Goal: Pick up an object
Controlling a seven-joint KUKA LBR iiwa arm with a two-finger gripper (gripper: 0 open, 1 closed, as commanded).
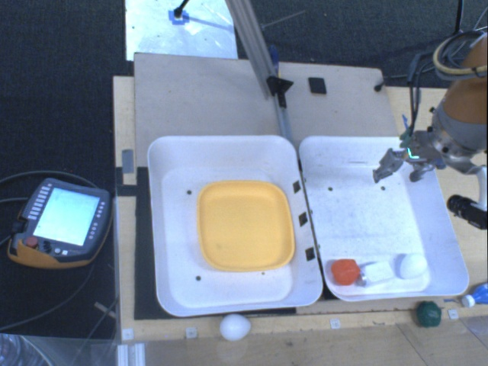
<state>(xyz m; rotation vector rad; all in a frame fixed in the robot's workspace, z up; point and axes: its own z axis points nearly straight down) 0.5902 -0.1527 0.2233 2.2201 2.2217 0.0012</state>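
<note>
Gripper [400, 168] above right bin [358, 204], 2 fingers spread, nothing between them. Along that bin's near wall: orange ball [345, 271], white tube [376, 272], white ball [412, 265].

teach pendant [59, 223] on floor left | green ball [428, 313] beside right bin [450, 227]

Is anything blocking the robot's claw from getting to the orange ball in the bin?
Nothing visible is. The gripper hovers over the upper part of the right bin, and the orange ball lies near its lower edge beside a white ball. The bin floor between them is bare.
</note>
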